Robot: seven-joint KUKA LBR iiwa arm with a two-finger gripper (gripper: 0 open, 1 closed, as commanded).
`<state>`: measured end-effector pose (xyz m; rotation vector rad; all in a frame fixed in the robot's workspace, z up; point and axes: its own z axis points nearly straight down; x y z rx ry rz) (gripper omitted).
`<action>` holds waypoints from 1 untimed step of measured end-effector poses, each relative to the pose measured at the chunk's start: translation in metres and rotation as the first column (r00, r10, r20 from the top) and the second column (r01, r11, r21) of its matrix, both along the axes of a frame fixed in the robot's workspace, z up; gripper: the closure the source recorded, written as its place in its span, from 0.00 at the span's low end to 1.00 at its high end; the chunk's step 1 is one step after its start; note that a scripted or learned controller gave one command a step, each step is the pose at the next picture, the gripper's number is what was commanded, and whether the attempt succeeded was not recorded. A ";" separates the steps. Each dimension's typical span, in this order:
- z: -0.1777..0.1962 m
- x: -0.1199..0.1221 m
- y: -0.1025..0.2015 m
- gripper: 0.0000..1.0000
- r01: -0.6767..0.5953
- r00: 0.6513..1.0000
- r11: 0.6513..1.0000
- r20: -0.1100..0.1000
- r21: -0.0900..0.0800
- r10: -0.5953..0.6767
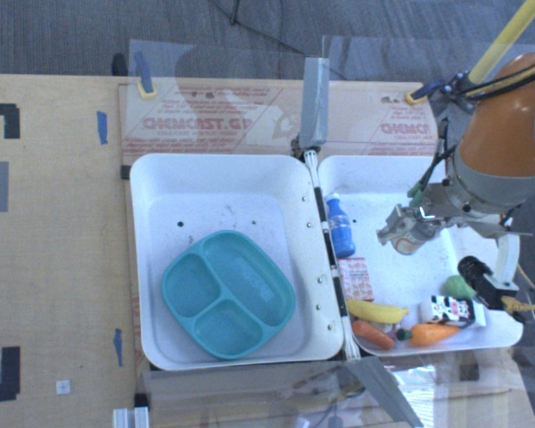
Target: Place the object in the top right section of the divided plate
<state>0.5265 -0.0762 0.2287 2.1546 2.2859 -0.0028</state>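
Plate (228, 294), one teal divided dish with three sections, lies in the left bin (152, 185) with nothing on it. One blue bottle (340, 226) lies in the right bin (374, 172) against the wall between the bins, with one red-printed packet (356, 278) just below it. Along the near wall sit one banana (377, 311), two carrots (372, 333) (433, 333), one black-and-white carton (453, 309) and one green piece (458, 285). The gripper (408, 231) hangs over the right bin's middle, near the bottle; whether its fingers are parted or closed, or hold anything, I cannot tell.
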 end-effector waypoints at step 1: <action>-0.034 -0.048 0.088 1.00 -0.046 0.999 0.999 -0.001 0.002 0.046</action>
